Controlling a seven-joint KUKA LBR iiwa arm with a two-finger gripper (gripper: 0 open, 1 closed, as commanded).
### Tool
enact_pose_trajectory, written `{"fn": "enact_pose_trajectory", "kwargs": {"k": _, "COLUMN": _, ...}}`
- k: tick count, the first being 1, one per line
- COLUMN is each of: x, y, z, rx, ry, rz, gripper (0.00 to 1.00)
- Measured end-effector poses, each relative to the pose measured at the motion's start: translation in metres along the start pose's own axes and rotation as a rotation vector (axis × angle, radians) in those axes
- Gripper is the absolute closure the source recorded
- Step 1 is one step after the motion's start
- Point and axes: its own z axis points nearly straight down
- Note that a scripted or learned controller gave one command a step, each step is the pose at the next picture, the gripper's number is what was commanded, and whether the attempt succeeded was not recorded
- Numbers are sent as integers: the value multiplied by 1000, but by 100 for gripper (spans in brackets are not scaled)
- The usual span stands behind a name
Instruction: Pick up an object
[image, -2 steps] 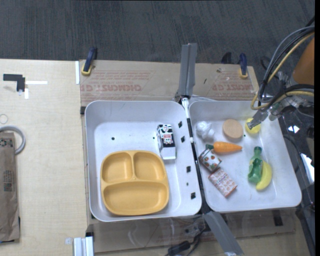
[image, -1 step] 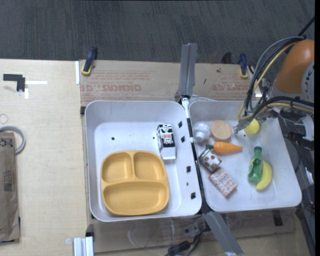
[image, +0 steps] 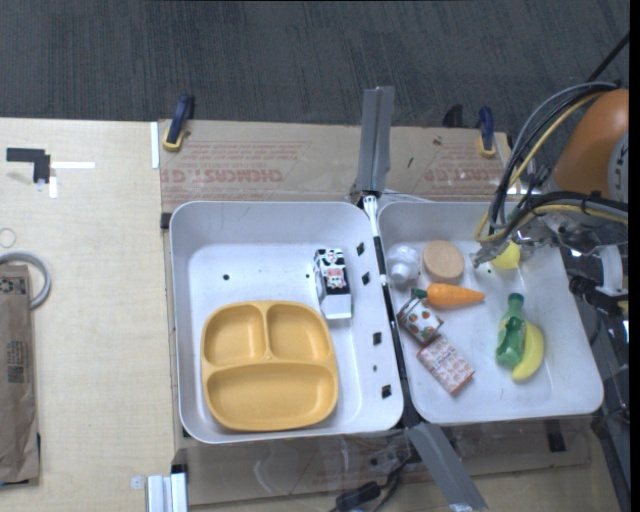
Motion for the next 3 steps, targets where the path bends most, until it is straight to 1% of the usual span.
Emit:
{"fn": "enact_pose_trajectory", "kwargs": {"k": 1, "x": 0, "y": -11, "z": 0, "rx": -1, "ry": 0, "rz": -22, "gripper": 0}}
{"fn": "enact_pose_trajectory", "kwargs": {"k": 2, "x": 30, "y": -94, "z": -33, "rx": 5, "ry": -5, "rz": 178, "gripper": 0}}
{"fn": "enact_pose_trajectory", "kwargs": {"k": 3, "x": 27, "y": -160, "z": 2, "rx": 7, "ry": -4, "rz": 115, "gripper": 0}}
